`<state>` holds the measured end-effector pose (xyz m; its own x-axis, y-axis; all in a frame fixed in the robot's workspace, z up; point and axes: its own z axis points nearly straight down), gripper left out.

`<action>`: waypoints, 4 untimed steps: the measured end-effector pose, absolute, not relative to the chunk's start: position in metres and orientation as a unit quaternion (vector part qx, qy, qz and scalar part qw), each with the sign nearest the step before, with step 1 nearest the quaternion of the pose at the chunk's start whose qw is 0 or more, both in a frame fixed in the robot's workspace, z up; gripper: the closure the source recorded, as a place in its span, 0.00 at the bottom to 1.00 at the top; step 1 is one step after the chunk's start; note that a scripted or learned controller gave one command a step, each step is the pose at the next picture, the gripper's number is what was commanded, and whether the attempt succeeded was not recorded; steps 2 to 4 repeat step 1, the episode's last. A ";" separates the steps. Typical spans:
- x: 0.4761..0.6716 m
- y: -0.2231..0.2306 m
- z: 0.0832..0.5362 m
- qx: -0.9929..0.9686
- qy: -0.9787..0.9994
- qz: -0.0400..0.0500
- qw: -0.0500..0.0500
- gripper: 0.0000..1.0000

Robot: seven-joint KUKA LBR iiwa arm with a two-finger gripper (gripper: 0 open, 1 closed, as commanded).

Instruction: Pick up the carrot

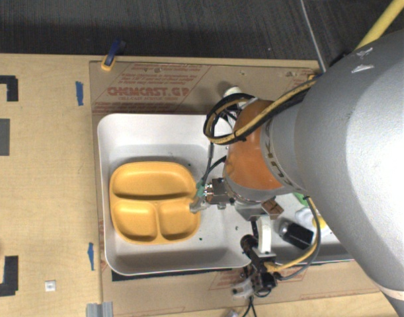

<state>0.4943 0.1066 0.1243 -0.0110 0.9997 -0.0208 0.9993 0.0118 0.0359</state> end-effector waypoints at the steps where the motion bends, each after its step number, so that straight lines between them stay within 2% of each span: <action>1: 0.499 0.107 0.124 0.706 0.708 0.005 0.019 0.00; 4: 0.499 0.107 0.124 0.706 0.708 0.005 0.019 0.00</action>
